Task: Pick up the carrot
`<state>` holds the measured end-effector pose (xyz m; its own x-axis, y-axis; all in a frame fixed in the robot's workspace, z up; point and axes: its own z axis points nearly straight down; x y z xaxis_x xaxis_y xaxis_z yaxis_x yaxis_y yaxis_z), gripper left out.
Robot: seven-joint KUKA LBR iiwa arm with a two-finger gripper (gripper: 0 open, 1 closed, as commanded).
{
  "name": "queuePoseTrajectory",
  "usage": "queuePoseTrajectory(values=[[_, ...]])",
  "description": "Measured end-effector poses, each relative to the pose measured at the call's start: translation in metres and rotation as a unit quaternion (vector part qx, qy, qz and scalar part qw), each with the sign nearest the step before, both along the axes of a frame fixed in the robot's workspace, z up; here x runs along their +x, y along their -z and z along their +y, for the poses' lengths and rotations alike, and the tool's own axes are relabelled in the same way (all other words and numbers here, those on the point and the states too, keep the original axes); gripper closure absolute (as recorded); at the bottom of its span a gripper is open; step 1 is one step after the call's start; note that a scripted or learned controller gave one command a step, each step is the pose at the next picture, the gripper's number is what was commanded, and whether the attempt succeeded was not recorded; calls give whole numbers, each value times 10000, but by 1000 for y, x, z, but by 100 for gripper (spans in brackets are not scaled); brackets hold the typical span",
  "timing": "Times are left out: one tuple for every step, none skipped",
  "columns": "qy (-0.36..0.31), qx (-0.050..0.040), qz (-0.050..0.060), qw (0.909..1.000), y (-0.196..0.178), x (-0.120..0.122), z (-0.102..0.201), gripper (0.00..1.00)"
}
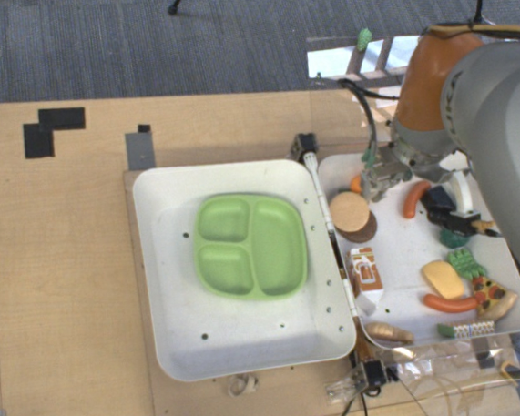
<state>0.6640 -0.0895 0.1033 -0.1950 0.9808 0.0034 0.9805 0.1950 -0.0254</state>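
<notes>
A small orange tip, which looks like the carrot (357, 184), lies at the far left corner of the right bin (402, 253). The rest of it is hidden under the gripper (379, 185), which hangs low right beside it, reaching in from the right. Whether anything sits between its parts is not visible from this angle. A reddish-orange sausage shape (412, 199) lies just right of the gripper, and a second long orange piece (450, 302) lies near the bin's front.
The right bin also holds a brown round block (350, 217), a white-and-orange carton (367, 270), a yellow wedge (443, 278), a green piece (466, 260), a pizza slice (490, 297) and a bread roll (389, 332). The left bin (176, 329) bears a green divided plate (250, 246).
</notes>
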Motion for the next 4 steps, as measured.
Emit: queuePoseTrajectory(values=[[-2, 4, -2, 10000, 0, 0, 0, 0], [1328, -14, -157, 9910, 17, 6, -51, 0], [1283, -26, -174, 9916, 3, 8, -50, 100], [1393, 21, -212, 9900, -88, 9, 64, 100]])
